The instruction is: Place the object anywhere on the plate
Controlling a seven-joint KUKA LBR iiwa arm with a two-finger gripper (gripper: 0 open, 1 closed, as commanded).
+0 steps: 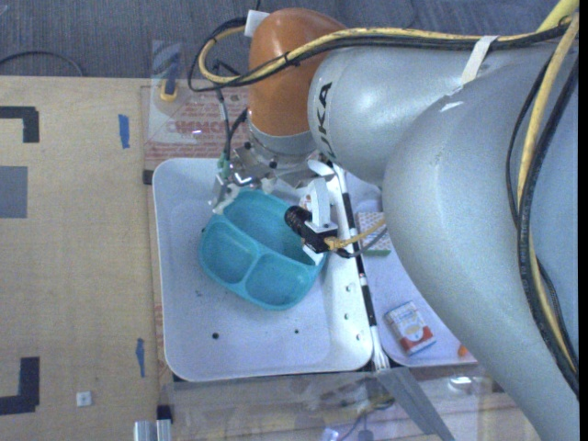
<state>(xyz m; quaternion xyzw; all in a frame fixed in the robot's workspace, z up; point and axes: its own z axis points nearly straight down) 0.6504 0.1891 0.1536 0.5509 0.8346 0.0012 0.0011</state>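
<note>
Teal plate [260, 263] in left bin [184, 329], long axis upper-left to lower-right; tool [241, 180] state indiscernible.

A single camera hangs fixed above the table [73, 246] and looks down at a slant, close enough that the grey arm [459, 154], entering from the right, covers much of the frame. The left white bin [184, 338] lies in full sight near the centre; the right bin [404, 356] shows partly beneath the arm.
</note>
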